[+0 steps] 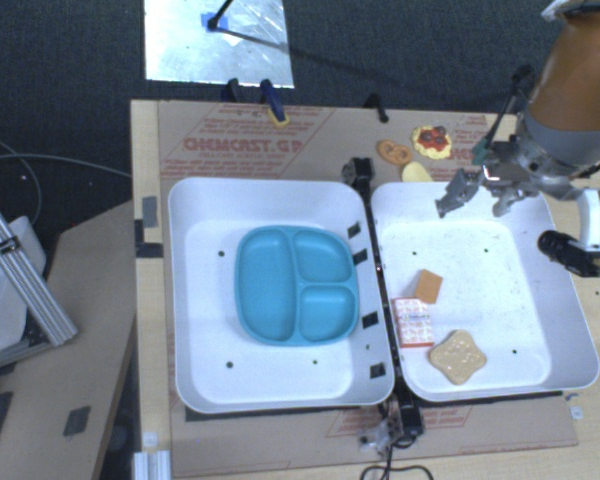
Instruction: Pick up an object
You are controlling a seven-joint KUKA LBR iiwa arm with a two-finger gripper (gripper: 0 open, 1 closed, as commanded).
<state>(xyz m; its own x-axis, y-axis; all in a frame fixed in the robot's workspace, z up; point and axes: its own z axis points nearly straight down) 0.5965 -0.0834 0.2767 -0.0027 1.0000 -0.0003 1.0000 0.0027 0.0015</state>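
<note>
Worktop (210, 133): under both bins.
Left bin (195, 228): far left of tool, holding blue tray (295, 283).
Right bin (540, 318): beneath tool.
Tool (480, 196): spread wide, gripping nothing.
Toast (457, 356), red-white packet (413, 321), orange cracker (429, 286): below-left of tool.

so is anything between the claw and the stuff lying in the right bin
Nothing visible is. The claw hangs over the right bin's far edge, with bare white floor between it and the orange block, the patterned card and the tan cracker.
</note>
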